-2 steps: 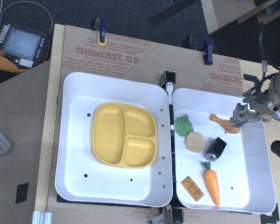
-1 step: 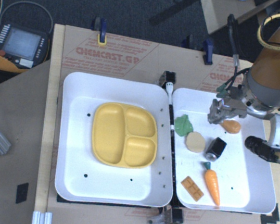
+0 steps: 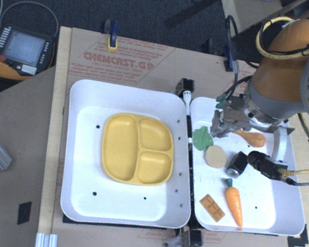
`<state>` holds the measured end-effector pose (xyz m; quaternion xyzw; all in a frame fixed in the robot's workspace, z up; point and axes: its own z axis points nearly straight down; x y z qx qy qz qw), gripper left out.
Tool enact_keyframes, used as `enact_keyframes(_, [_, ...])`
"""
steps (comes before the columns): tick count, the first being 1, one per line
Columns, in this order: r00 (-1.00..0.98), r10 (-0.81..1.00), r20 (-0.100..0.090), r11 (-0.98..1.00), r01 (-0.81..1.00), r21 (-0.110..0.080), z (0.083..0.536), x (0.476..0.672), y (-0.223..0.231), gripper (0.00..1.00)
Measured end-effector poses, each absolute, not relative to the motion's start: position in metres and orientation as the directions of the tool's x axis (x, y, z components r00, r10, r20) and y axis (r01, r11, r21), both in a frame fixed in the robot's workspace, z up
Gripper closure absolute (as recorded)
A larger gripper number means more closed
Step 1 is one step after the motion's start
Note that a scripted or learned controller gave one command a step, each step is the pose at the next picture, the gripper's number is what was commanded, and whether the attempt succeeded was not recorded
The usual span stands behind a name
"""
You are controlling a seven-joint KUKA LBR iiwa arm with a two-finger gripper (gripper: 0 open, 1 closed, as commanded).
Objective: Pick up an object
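Your main risk sits in the far-left corner of the right bin (image 3: 280, 210), where 3 things crowd together under the claw (image 3: 221, 126). The green toy leaf (image 3: 201, 138) lies close against the bin's left wall, the pale round disc (image 3: 215, 156) is just beside it toward the near edge, and a tan-orange piece (image 3: 252, 138) lies just beside the claw on its other side. From here a descent could catch the wall or the rim between the 2 bins instead of the leaf. It could also shove the leaf flat against the wall, or nip 2 things at once and drop both. The leaf looks thin and low, so I judge it likely to slip out of a shallow pinch. The wrist hides the claw's tips, so you cannot tell whether it is spread or pressed together, and nothing visible shows it pinching or touching any object. It hangs over the leaf's far edge. Easier targets lie well apart near the bin's near edge: the toy carrot (image 3: 234, 205) and the brown wafer (image 3: 211, 207). The left bin (image 3: 82, 138) carries 1 yellow divided plate (image 3: 137, 149) at its middle.
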<state>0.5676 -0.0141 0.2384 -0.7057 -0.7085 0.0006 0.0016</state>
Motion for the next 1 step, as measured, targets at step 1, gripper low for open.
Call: enact_keyframes(1, [-0.006,1.000,0.002,0.006,1.000,-0.003,0.2401,0.5606,0.0371,1.00])
